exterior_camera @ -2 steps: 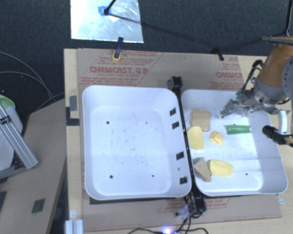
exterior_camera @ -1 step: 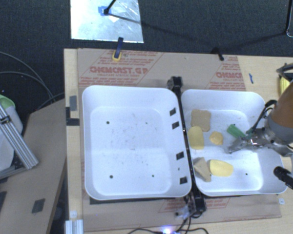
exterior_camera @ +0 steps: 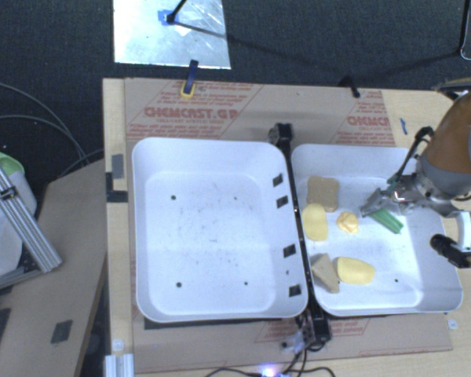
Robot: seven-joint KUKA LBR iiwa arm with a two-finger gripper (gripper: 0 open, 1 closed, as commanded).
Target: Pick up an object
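Two white bins (exterior_camera: 212, 151) are sitting on the bench; gripper (exterior_camera: 374, 205) is hovering by the green piece (exterior_camera: 389, 221), can't tell its grip.

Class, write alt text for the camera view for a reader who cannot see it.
A grey arm's gripper hangs over the right white bin, beside a green object, with yellow and tan pieces lying nearby. The left white bin sits alongside on a cardboard-covered bench.

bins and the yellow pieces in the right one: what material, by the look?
Bins: likely moulded plastic, white, matte with a slight sheen, rounded corners. Yellow pieces: probably soft foam or rubbery plastic, going by the dull surface and blunt, lumpy edges; can't confirm.
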